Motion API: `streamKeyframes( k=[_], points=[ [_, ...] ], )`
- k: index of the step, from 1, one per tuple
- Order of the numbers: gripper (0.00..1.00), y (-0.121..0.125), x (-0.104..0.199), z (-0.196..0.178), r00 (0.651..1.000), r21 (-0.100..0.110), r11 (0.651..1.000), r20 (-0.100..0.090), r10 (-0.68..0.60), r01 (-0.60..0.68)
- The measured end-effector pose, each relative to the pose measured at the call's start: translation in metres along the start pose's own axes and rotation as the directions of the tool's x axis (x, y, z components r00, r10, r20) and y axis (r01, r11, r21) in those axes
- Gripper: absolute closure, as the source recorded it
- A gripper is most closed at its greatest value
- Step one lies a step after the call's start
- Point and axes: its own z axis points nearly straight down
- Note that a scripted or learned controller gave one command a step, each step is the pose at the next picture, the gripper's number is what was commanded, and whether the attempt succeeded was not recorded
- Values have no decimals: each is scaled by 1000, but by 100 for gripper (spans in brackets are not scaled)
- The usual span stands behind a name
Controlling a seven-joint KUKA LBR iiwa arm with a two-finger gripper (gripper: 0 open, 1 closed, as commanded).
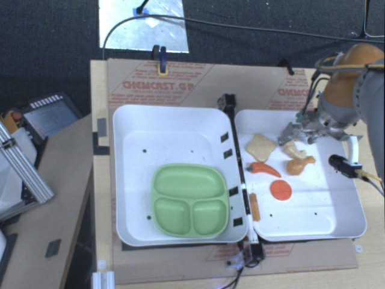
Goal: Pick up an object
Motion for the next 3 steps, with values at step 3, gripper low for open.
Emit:
streamKeyframes(
  k=[3],
  points=[
    [100,-2,-4,-121,1000,-4,1000,1,1,-1]
  ],
)
